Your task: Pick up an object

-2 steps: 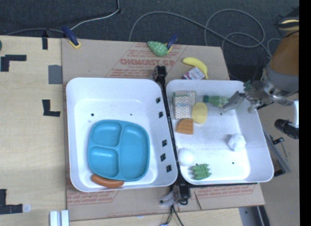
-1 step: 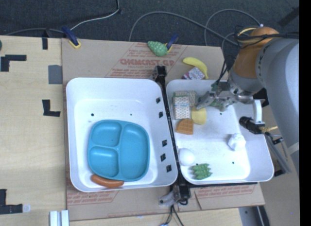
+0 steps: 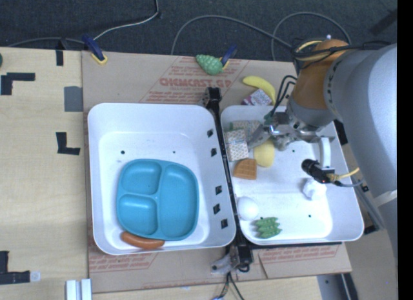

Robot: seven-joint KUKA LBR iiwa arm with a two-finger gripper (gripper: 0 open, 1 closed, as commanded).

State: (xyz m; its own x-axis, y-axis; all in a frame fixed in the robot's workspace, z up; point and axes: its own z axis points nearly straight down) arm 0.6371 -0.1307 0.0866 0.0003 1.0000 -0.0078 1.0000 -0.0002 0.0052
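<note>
Camera view: gripper [image 3: 266, 135] over the right bin [image 3: 322, 228], grip state indiscernible, yellow lemon [image 3: 265, 155] partly hidden

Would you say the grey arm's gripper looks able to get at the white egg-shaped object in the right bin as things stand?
Probably yes: the white egg-shaped object lies uncovered near the right bin's left wall, apart from the green leafy toy, while the gripper hangs over the same bin.

There are two white bins: the left bin [image 3: 103, 163] has one blue divided plate [image 3: 158, 199] and one orange sausage [image 3: 142, 241]. The right bin [image 3: 322, 224] has one white egg [image 3: 248, 208], one green leafy piece [image 3: 266, 227], one waffle piece [image 3: 245, 168], one yellow lemon [image 3: 264, 155] and one patterned packet [image 3: 236, 142]. Behind the bins on the surface lie one banana [image 3: 259, 86] and one green toy [image 3: 209, 64].
</note>
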